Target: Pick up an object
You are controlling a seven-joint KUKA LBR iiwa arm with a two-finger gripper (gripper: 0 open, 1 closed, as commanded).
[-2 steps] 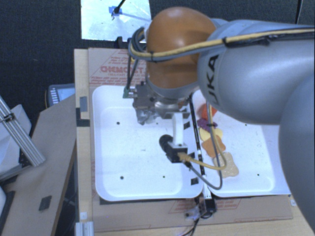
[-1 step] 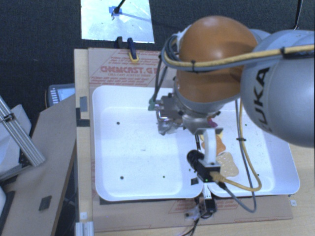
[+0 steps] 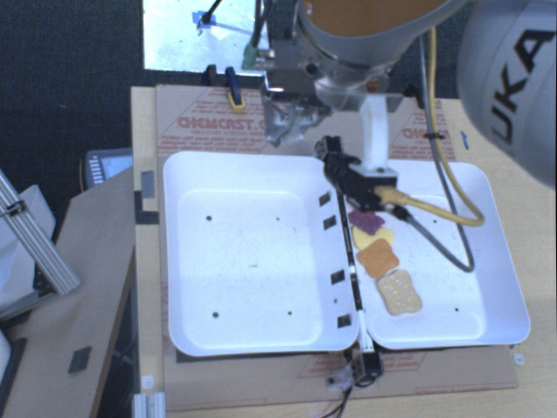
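Note:
Several small toy food pieces lie in the right bin [image 3: 487,259], close to its left wall. A purple piece [image 3: 367,222] rests on a pale yellow one [image 3: 381,235]. In front of them are an orange square cracker [image 3: 378,257] and a beige biscuit [image 3: 399,292]. My gripper [image 3: 287,127] hangs under the big grey and orange wrist, over the cardboard just behind the left bin's back rim. It is up and to the left of the food pieces, and nothing shows in it. A black fitting [image 3: 355,181] with a yellow cable hangs just above the purple piece.
The left bin [image 3: 248,259] sits beside the right one, with a row of black clips along the shared divider [image 3: 348,268]. A yellow and grey cable [image 3: 444,207] loops over the right bin. Clamps [image 3: 233,90] stand at the back edge of the cardboard.

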